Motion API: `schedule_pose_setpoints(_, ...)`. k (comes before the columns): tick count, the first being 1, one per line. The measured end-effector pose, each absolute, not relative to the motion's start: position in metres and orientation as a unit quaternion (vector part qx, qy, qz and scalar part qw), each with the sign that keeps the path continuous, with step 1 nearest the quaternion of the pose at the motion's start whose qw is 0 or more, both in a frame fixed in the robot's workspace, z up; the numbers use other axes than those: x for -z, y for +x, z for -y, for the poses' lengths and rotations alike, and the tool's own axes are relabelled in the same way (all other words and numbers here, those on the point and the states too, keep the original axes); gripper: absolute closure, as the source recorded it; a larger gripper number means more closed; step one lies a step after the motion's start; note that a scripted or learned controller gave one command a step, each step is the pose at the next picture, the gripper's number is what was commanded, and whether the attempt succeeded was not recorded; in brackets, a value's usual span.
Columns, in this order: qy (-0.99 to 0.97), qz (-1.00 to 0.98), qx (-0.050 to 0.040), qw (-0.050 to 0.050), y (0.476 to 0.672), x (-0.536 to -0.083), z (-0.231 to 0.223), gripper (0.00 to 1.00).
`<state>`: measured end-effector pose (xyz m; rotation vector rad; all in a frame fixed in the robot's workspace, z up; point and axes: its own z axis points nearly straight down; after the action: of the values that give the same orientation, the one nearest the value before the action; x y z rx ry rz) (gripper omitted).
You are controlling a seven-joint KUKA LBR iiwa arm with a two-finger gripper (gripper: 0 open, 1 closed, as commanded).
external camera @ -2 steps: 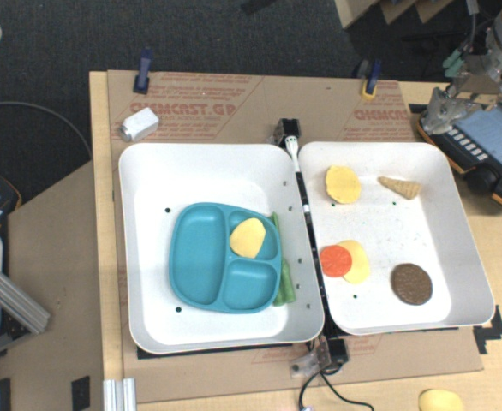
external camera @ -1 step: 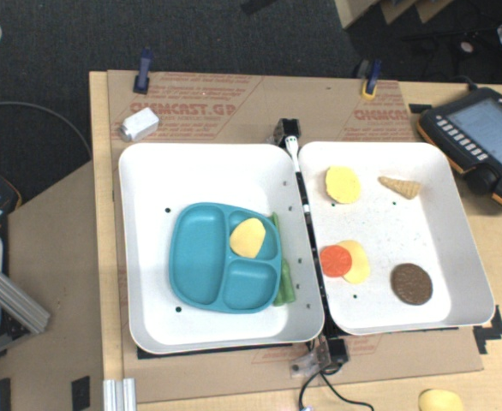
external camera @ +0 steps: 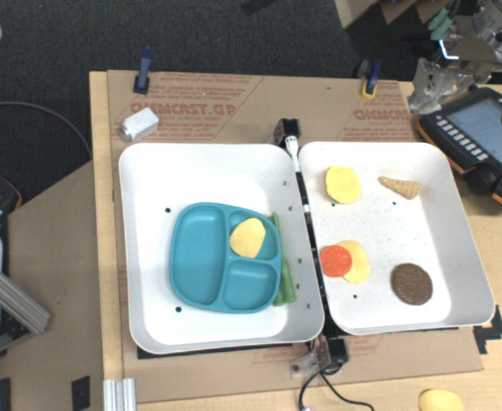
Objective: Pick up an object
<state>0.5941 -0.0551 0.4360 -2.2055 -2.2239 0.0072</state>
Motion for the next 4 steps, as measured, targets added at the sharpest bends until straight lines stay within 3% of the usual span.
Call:
schedule_pose_setpoints(1, -0.709, 0.705, -0.0021, 0.001, 0.568, -0.407, 0.111, 1.00)
schedule_pose_setpoints(2, -0.704, 0.710, -0.0018, 0.004, 0.539, -0.345, 0.029, 1.00)
schedule_pose_setpoints(3, -0.705, 0.709, -0.0024, 0.004, 0.538, -0.285, -0.012, 1.00)
schedule_pose_setpoints(4, -0.708, 0.706, -0.0015, 0.000, 0.612, -0.205, 0.016, 1.00)
